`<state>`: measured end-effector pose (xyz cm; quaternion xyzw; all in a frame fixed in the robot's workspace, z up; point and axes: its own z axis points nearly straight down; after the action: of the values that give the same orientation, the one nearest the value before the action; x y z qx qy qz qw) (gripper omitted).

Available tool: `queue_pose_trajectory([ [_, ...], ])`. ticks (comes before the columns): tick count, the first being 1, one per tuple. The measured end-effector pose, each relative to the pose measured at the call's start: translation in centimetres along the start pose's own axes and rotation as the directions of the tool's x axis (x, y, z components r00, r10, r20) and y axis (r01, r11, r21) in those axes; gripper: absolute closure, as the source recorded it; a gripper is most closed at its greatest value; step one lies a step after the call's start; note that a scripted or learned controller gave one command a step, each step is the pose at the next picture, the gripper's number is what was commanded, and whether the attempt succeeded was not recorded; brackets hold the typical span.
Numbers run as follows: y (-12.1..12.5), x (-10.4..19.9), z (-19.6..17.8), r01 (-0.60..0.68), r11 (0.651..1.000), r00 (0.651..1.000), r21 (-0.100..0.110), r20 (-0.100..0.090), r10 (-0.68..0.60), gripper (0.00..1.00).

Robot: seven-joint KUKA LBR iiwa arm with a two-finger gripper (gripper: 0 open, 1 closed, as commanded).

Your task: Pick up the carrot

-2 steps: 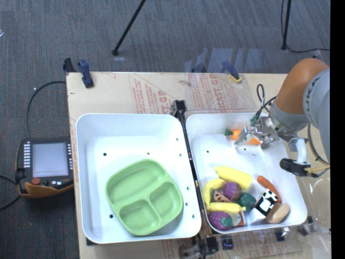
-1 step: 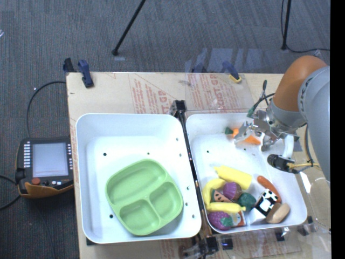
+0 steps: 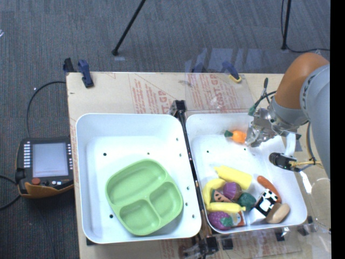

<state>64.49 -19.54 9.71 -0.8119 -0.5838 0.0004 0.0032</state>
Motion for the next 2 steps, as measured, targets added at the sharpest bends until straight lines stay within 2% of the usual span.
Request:
queue_pose_trajectory([
  [1, -8.13, -0.59, 1.14, 0.216, 0.976, 0.976, 0.002, 0.001, -0.216, 1.0],
  [2, -8.04, -0.67, 1.07, 0.213, 0.977, 0.977, -0.001, 0.002, -0.213, 0.0],
])
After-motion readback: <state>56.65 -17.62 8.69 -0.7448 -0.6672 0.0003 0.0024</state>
